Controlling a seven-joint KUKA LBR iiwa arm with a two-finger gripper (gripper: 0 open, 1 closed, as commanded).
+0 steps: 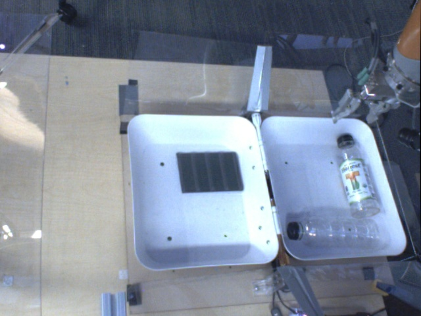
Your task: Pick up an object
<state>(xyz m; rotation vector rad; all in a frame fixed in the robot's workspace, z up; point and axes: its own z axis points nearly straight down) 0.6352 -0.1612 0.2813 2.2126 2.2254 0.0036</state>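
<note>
Clear plastic is what both targets are made of, and that is where trouble is expected. In the right bin (pixel 276 151), a labelled bottle (pixel 356 182) with dark cap lies along the right wall; a label-less clear bottle (pixel 334 230) lies along the near wall, cap to the left. The gripper (pixel 360 106) is seen above the bin's far right corner, fingers spread, nothing held btwn them. Likely risks: round bodies could be rolled or squirted out on closing; a finger could be blocked by the wall, since each bottle is tucked vs. an edge. A dark ridged pad (pixel 210 172) is seen in the left bin (pixel 151 196).
</note>
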